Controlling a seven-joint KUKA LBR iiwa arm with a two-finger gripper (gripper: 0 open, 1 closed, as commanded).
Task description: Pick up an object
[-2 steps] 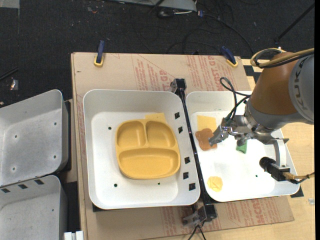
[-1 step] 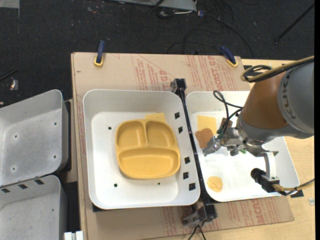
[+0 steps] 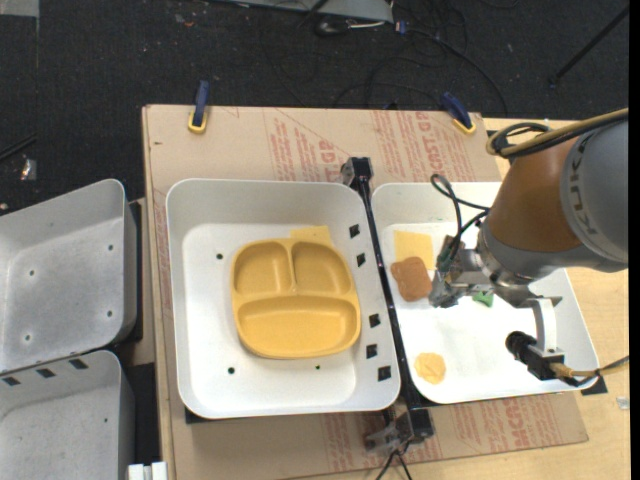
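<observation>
In the right bin (image 3: 575, 353), just left of the gripper (image 3: 447, 290), lies a brown bun (image 3: 411, 278), judged light, stiff and smooth, best taken across its narrow width; whether the jaws are open or shut cannot be told.

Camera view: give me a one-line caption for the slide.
KUKA arm's tool low in the right bin beside a brown piece; yellow divided tray lies in the left bin.
</observation>
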